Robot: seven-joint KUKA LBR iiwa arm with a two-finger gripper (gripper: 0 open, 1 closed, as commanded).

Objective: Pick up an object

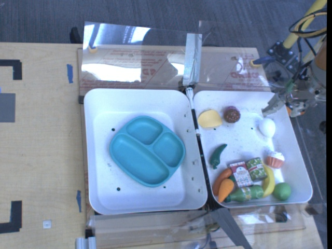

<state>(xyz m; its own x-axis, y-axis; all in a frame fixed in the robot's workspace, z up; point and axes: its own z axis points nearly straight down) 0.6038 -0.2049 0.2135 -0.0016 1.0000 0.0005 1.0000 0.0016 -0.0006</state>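
The right bin [303, 162] holds several toy foods. A white egg [267, 127] lies near its far right side, with a dark red round piece [231, 114] and a yellow piece [209, 119] to its left. A green pepper [217, 155] lies mid-bin. At the near end a cupcake [275, 160], red carton [239, 174], green carton [255, 167], banana [268, 180], carrot [224, 188], cucumber [244, 193] and lime [281, 191] are crowded together. My gripper [284, 108] hovers over the bin's far right corner, just above and right of the egg, open with nothing between its fingers.
The left bin [98, 113] holds a blue divided plate [148, 150]. A clear plastic wall [155, 61] stands behind both bins, with a metal post [192, 58] at the divide. Cables [303, 25] hang by the arm at the upper right.
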